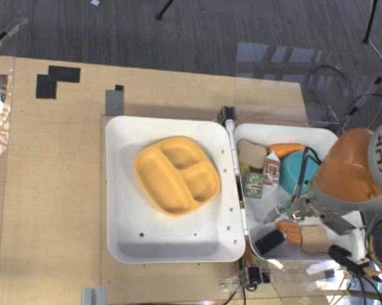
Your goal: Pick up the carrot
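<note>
Reaching: arm [350,170] over right bin [257,215]
Gripper [288,211]: grip state cannot be told
Carrot [286,149]: by teal bowl [295,173]
Left bin [118,177]: yellow tray [176,174]

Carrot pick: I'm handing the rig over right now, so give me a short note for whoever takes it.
Gripper: low in the right bin, fingers too hidden to read.
Carrot: orange piece at the bin's far edge, beside the teal cup, apart from the gripper.
Yellow divided plate sits in the left bin.
Done: nothing lifted.
Left: reach the carrot, grasp and lift.
</note>
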Controlling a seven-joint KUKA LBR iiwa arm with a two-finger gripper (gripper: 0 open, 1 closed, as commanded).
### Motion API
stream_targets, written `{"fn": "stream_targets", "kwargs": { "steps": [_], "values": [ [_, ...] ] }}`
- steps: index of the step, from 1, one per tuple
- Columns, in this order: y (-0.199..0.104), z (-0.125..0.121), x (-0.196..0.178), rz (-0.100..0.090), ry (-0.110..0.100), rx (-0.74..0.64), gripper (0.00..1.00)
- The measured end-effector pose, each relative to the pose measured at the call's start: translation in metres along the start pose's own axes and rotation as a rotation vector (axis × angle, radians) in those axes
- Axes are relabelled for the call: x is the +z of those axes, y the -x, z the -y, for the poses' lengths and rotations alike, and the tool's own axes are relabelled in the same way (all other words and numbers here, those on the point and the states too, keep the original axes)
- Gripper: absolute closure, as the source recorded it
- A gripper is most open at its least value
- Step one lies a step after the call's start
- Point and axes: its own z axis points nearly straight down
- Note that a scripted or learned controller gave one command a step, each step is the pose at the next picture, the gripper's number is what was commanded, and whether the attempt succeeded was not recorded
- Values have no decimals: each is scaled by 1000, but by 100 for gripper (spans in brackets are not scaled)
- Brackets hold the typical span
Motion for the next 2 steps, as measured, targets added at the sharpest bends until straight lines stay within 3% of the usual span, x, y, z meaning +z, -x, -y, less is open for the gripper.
{"fn": "stream_targets", "kwargs": {
  "steps": [1, 2],
  "values": [
    [-11, -5, 8, 1, 4, 267, 0],
    [84, -25, -84, 11, 12, 201, 0]
  ]
}}
